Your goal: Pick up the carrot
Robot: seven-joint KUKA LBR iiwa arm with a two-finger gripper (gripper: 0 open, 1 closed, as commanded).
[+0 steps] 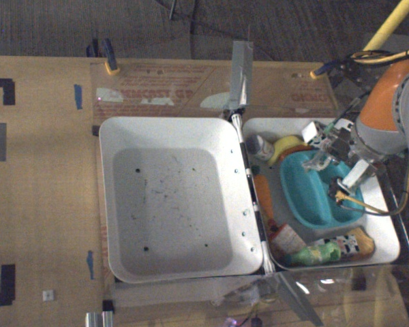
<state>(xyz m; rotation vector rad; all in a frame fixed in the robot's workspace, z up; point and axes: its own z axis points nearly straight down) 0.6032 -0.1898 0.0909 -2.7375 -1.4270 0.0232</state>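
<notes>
1. Far left of the end effector: left bin (116,142), shallow white plastic, smooth, rounded corners, faintly speckled floor.
2. Nearer, still left and slightly below: carrot (263,195), slim orange taper along the right bin's (388,247) left wall. Probably light, stiff, smooth, slippery; best pinched across mid-length, though wall crowds one side.
3. Just left of the end effector: yellow banana-shaped piece (286,146), curved, glossy.
4. Directly beneath: teal bowl (312,197), hard-looking, deep, rounded.
5. End effector (329,148): poised above bowl rim, grasping nothing visible; released or clenched cannot be told.
</notes>
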